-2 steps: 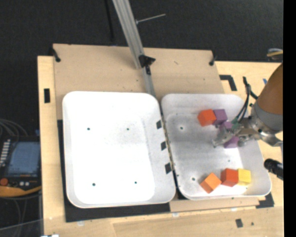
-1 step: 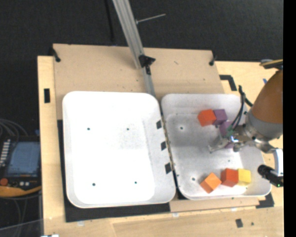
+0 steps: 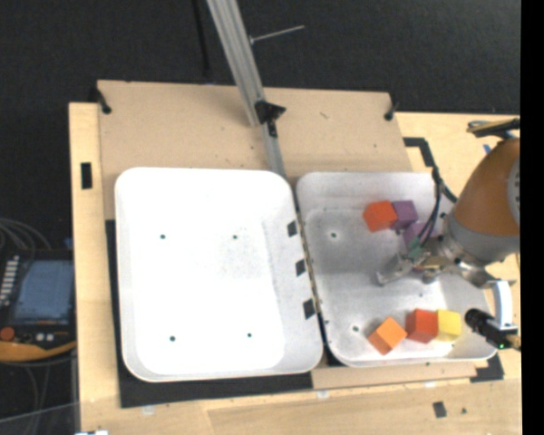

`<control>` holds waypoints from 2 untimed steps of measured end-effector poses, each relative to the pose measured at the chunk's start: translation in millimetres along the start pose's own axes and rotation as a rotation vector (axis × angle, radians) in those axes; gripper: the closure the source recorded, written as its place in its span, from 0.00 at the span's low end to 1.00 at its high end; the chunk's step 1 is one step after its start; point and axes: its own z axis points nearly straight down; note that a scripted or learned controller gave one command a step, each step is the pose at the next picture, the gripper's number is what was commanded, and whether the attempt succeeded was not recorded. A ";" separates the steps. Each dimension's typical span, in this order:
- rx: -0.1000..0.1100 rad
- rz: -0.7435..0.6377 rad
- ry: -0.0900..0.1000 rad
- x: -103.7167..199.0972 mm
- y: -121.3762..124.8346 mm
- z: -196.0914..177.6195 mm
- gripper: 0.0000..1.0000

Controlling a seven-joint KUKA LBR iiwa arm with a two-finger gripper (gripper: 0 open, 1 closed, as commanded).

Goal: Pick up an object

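Orange and purple cubes (image 3: 390,215) sit just past my end effector (image 3: 408,267) in the right bin (image 3: 344,243); can't tell its state.

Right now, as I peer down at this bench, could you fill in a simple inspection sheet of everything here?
Surface: tan bench bearing two shallow white bins, the left bin and the right bin, side by side.
Job's things: in the right bin, an orange block touching a purple block at the far side; an orange block, red block and yellow block in a row at the near edge.
Clutter: nothing seen.
Grippers: gripper low over the middle of the right bin, between the two groups.
Cables: dark cables at the far left, by a handheld screen.
Surroundings: dark floor; a metal pole slanting over the bench.
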 end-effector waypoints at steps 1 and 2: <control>-0.005 0.006 0.000 -1.0 1.2 -12.6 1.00; -0.003 0.006 0.001 -5.3 -2.1 -57.5 1.00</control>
